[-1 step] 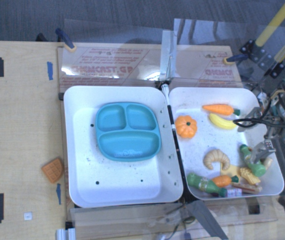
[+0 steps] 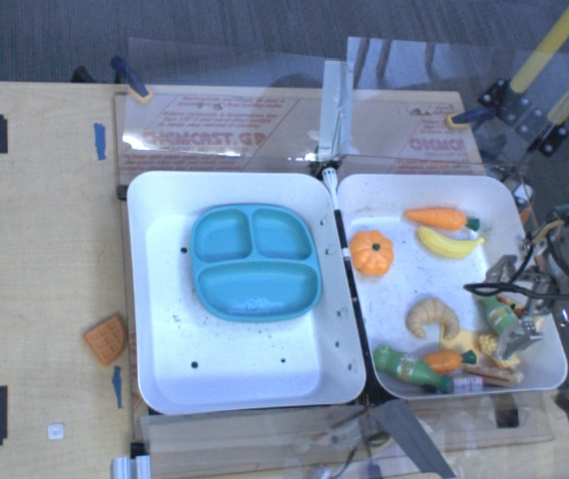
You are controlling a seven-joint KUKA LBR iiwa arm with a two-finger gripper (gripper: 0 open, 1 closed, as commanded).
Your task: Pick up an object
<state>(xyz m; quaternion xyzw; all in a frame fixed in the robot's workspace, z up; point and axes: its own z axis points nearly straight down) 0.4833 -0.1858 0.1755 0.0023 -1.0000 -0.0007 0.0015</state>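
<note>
In the right bin (image 2: 384, 193), toys crowd the near right corner, so the gripper (image 2: 520, 337), low among them, could snag 2 at once or slip off; whether it is wide or narrow I cannot tell. The nearest target, the green bottle (image 2: 404, 365), lies flat near the front wall, long axis left-right, neck pointing right.

Arm cut off by the right edge; just cables and the gripper (image 2: 517, 339) visible over the right bin (image 2: 394, 200). Can't tell how the fingers stand, too tangled with clutter. Pile (image 2: 484, 352) at near right corner of that bin: items overlap, cables cross them, can't separate them by name. Green bottle (image 2: 404, 365) partly covered at its right end. Print on the clear panels (image 2: 210, 128) at the far side too blurred to read.
</note>
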